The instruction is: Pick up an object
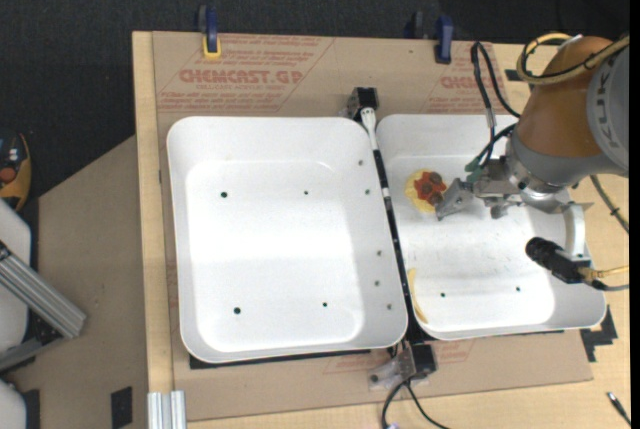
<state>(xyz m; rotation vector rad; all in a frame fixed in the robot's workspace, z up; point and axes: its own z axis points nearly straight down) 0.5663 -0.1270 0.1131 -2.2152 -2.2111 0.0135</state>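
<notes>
A small red and yellow object lies in the right bin, near its upper left. My gripper hangs just to the right of that object, close to it, at the end of the grey arm with the orange band. A grey finger points down-left toward the object, with nothing visibly held.
The left bin sits beside the right one, with a black hinge strip between them. A thin yellow piece lies at the right bin's lower left edge. Blue clamps hold the cardboard base. Cables trail by the arm.
</notes>
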